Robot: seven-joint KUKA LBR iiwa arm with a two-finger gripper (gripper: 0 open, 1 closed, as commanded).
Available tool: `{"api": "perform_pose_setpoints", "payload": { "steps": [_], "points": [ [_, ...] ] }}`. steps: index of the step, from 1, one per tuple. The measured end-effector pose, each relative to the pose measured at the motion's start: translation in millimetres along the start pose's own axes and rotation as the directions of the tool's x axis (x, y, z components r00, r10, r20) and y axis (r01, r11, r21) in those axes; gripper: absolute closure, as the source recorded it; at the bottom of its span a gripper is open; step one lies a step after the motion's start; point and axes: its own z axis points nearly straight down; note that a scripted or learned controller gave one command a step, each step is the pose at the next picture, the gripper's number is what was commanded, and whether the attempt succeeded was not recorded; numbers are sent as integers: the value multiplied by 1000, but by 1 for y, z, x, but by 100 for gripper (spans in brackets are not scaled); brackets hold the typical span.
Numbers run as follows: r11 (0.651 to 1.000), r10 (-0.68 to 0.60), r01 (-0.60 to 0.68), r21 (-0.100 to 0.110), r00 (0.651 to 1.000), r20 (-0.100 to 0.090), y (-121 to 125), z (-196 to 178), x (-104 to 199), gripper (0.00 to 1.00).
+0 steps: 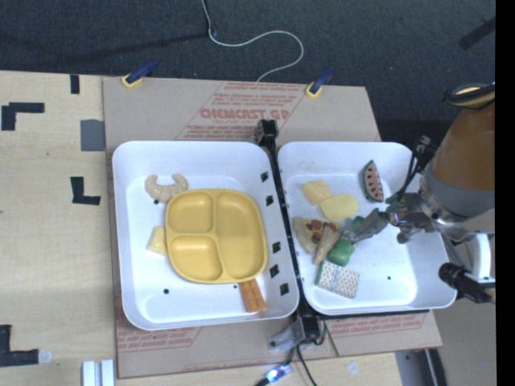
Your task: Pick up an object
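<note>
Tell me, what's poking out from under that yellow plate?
A brown stick juts from under the yellow plate, and a pale wedge shows at its left edge. The plate hides their other ends.

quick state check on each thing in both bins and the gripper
yellow divided plastic plate: flat, left bin
beige curved toy: beside the plate
watermelon slice toy: right bin, apart
green toy: in the pile
two-finger gripper: low over the pile

Robot lab: bench (48, 215), twin bins (129, 215)
</note>
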Motion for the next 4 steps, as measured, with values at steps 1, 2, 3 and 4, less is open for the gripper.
{"api": "perform_pose_setpoints", "payload": {
  "steps": [1,2,3,4],
  "points": [
    [1000,-4,4,-12,1000,3,3,-6,0,0],
    [1000,-4,4,-7,1000,1,5,52,11,0],
    [1000,-4,4,-7,1000,1,14,110,11,0],
    [1000,-4,4,-12,1000,2,14,130,12,0]
  ]
}}
